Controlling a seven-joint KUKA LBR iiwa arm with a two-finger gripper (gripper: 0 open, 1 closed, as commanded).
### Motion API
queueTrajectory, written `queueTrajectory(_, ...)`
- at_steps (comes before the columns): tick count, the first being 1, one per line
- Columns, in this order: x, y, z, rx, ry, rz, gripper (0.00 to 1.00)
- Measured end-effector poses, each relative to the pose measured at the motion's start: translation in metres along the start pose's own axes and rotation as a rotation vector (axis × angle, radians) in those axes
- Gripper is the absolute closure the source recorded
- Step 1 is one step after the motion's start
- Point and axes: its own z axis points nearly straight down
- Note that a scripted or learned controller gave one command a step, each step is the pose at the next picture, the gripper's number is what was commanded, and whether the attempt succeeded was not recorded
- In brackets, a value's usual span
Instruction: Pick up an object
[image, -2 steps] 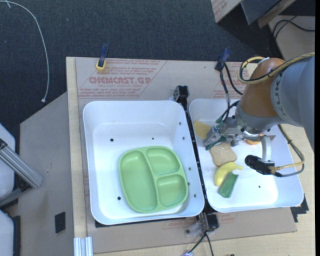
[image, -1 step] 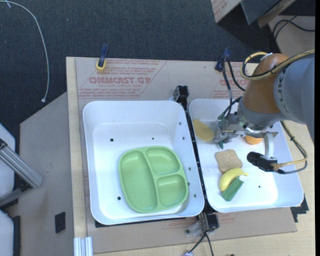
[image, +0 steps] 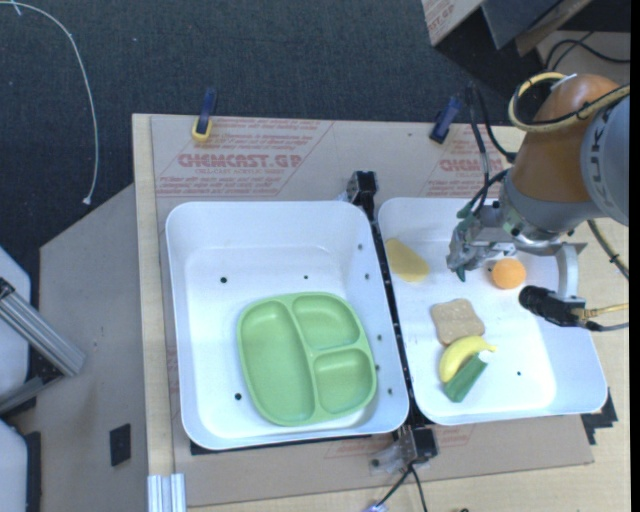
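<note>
White bins sit side by side on the bench. Over the right bin (image: 560, 400) the gripper (image: 466, 258) hangs low near the far end, between a pale yellow piece (image: 407, 260) and an orange ball (image: 508, 273), touching neither as far as the view tells. I cannot tell how wide it stands, and nothing shows in its grasp. Nearer the camera lie a tan slice (image: 457, 320), a banana (image: 462, 354) and a green block (image: 466, 379), the last two touching. A green tray (image: 304, 356) rests in the left bin (image: 200, 250).
</note>
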Motion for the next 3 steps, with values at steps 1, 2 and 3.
queueTrajectory(1, -0.008, 0.004, -0.047, -0.001, -0.001, -0.001, 1.00)
queueTrajectory(2, -0.010, 0.006, -0.111, -0.002, -0.001, -0.002, 1.00)
queueTrajectory(3, 0.042, 0.015, -0.091, 0.009, 0.003, -0.006, 1.00)
